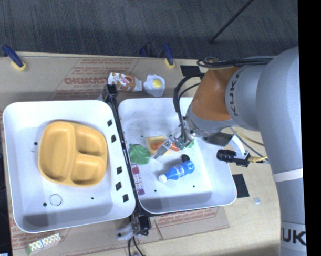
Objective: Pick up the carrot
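Observation:
The carrot (pixel 174 147) is a small orange piece with a green top, lying in the middle of the right bin (pixel 215 194). My gripper (pixel 163 149) reaches down from the right, and its tip is right at the carrot's left end, touching or nearly touching it. The arm's wrist hides the carrot's right side. From this angle I cannot make out whether the carrot sits inside the gripper or just beside it.
In the right bin a yellow-orange wedge (pixel 154 142) and a green leafy piece (pixel 139 153) lie left of the gripper, and a blue bottle (pixel 178 171) lies just below it. The left bin (pixel 21 208) holds a yellow compartment tray (pixel 72 152).

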